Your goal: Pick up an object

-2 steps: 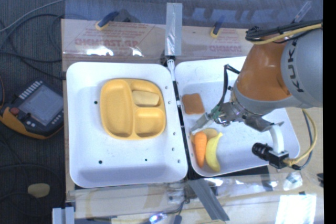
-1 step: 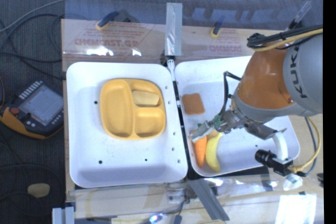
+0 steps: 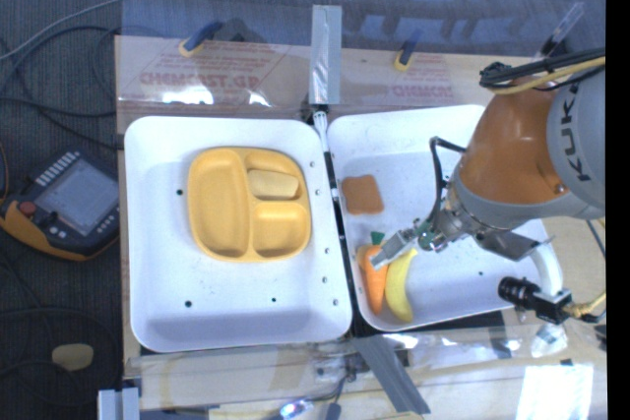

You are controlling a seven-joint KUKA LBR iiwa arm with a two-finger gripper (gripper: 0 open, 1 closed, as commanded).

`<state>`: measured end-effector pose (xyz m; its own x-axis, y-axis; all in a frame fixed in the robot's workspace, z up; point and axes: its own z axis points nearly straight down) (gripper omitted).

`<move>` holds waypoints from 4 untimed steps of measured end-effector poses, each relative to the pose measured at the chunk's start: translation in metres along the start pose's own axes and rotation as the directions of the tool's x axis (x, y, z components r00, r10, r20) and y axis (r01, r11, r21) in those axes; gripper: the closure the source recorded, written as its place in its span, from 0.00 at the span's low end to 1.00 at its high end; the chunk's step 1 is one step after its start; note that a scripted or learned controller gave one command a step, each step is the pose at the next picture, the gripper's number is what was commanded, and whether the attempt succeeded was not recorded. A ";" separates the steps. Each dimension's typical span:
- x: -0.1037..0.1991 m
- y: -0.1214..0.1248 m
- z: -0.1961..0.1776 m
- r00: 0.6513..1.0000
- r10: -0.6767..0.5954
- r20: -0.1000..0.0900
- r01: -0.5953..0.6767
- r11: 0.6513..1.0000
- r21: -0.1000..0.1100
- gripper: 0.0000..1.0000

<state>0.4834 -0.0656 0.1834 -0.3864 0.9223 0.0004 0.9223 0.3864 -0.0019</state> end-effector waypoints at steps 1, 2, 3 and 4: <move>0.000 0.001 -0.008 1.000 0.000 -0.002 0.000 1.000 0.000 1.00; 0.000 0.001 -0.008 1.000 0.000 -0.002 0.000 1.000 0.000 0.00; -0.035 -0.015 0.039 0.985 -0.174 0.000 0.174 0.985 0.000 0.00; -0.043 -0.007 0.080 0.956 -0.293 0.030 0.294 0.956 -0.021 0.00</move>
<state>0.4939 -0.1083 0.1035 -0.6397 0.7681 -0.0291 0.7679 0.6403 0.0188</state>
